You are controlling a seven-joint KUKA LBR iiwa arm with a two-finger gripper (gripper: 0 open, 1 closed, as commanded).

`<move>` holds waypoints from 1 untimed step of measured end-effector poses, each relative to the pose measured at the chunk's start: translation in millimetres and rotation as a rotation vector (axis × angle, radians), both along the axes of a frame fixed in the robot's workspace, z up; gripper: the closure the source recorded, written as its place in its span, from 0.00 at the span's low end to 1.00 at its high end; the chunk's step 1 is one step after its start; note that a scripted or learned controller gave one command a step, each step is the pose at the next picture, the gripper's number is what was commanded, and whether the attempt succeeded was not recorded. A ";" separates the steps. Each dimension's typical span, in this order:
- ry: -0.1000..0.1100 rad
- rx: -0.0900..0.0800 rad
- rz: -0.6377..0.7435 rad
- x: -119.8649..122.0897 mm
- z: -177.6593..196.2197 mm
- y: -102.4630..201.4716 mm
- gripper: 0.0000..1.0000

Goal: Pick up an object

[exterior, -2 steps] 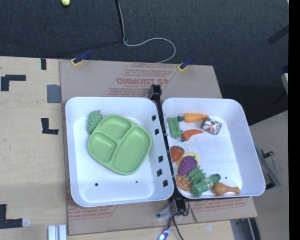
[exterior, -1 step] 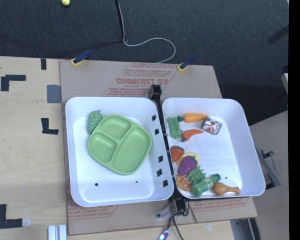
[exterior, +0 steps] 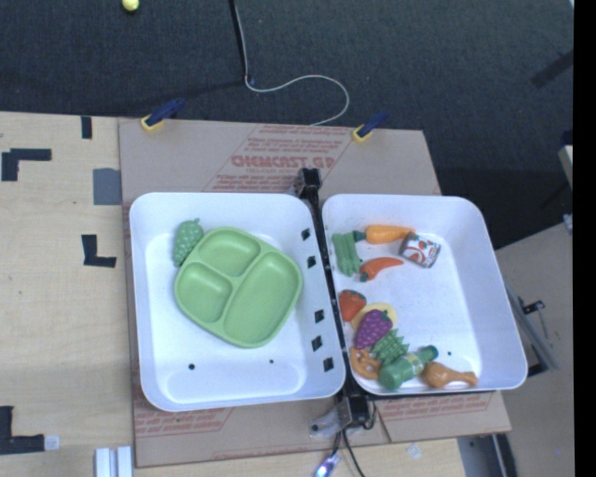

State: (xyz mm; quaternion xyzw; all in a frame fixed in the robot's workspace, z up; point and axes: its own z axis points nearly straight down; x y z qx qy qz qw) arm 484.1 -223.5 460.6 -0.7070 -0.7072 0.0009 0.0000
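From the camera view, I cannot tell how far the end effector is open or whether it has hold of anything.

The surface (exterior: 56, 307) is pale wood with black tape marks. A cardboard sheet (exterior: 279, 158) with red lettering lies on it, held at its far edge by two yellow-and-blue clamps (exterior: 163, 114). Beyond it, at 12 o'clock, is a dark floor (exterior: 447, 65) crossed by a thin white cable (exterior: 289, 86), with a small yellow ball (exterior: 131, 5) at 11 o'clock.

Two white bins sit side by side on the cardboard, touching along their inner walls. The left bin (exterior: 223, 382) holds a green divided plate (exterior: 237, 298), with a bumpy green toy (exterior: 187, 240) touching the plate's rim at 10 o'clock.

The right bin (exterior: 466, 307) holds the toy foods. Toward its 12 o'clock:
- an orange carrot (exterior: 386, 233)
- a small red-and-white can (exterior: 419, 250) just beside the carrot
- green bean pods (exterior: 345, 252)
- an orange-red pepper (exterior: 380, 267)

Along its 9 o'clock wall are a red fruit (exterior: 351, 304) and purple grapes (exterior: 371, 328). Crowded at 6 o'clock are a green bottle-shaped toy (exterior: 405, 368) and, just beside it, an orange gourd (exterior: 447, 376).
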 end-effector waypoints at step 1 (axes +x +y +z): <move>0.002 0.001 0.000 -0.1 -26.6 0.1 1.00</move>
